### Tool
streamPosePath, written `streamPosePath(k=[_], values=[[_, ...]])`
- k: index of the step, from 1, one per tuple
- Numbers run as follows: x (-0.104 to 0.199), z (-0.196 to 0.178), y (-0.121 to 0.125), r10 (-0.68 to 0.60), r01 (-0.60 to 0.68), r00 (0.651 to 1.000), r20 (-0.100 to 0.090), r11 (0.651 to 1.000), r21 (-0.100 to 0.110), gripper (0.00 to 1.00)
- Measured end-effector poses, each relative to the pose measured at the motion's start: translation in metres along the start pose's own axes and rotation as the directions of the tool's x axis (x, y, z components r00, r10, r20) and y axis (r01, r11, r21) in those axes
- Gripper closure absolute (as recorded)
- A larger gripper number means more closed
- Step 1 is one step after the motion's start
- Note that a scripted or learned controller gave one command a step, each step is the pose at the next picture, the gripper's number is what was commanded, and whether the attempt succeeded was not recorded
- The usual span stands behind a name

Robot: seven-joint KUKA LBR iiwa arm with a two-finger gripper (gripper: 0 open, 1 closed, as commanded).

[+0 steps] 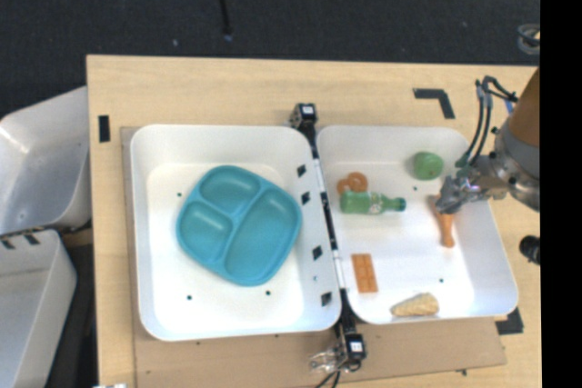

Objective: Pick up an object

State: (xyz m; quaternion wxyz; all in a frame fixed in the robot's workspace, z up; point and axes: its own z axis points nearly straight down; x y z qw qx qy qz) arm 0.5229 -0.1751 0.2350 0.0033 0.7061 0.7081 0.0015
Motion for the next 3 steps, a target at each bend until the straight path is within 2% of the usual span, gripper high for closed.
streamPosePath(k=[1,2,3], values=[[-0.001,-0.054,0.002,-0.001,0.001,1.000,0.000,1.000,-0.001,1.00],[0.053,-0.054,-0.004,-0.004,0.004,1.000,-0.003,1.000,0.005,1.00],[0.105,-0.036,0.003,-0.003,0.003,1.000,-0.002,1.000,0.006,1.00]])
